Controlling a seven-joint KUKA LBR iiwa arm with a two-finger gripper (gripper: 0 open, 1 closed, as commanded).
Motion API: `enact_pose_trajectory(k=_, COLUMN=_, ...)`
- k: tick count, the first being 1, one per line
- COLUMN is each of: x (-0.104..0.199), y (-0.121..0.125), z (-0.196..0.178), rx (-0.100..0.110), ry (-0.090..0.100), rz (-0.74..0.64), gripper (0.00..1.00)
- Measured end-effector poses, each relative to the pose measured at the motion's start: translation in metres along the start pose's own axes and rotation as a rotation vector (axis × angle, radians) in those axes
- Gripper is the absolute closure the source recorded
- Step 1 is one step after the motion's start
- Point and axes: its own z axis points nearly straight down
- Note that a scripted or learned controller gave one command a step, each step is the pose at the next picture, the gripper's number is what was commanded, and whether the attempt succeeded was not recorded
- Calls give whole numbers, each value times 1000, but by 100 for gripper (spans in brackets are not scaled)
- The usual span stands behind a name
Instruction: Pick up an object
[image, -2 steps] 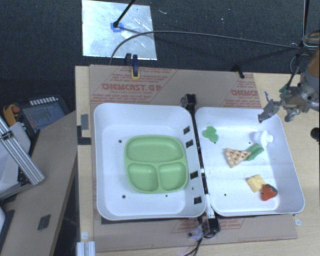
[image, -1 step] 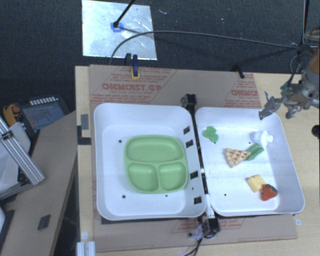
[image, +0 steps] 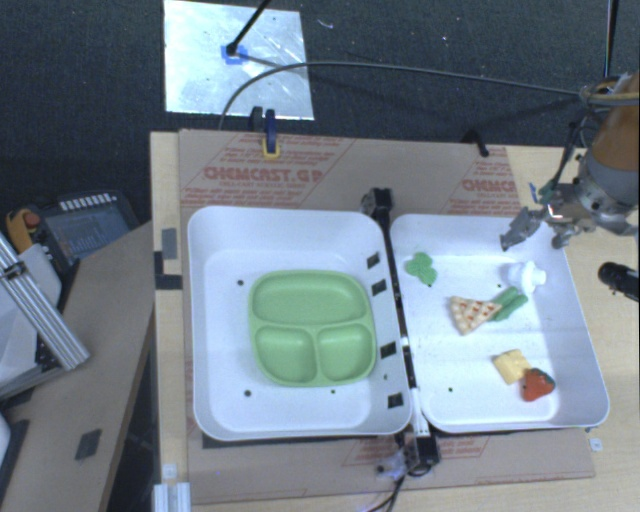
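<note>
Gripper (image: 540, 228) hangs over the right bin's (image: 585, 330) far edge, fingers spread, holding nothing.

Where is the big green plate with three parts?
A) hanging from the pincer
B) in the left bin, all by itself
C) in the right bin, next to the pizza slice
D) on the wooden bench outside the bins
B: the green plate lies flat in the left bin with nothing else in it, while the pizza slice and other toy foods lie in the right bin.
</note>
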Motion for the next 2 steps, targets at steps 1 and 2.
enact_pose_trajectory(k=1, x=-3, y=-6, z=60, rx=3, ry=1, rz=4, gripper=0)
enact_pose_trajectory(k=2, x=-3, y=-5, z=112, rx=1, ry=0, rz=3, gripper=0)
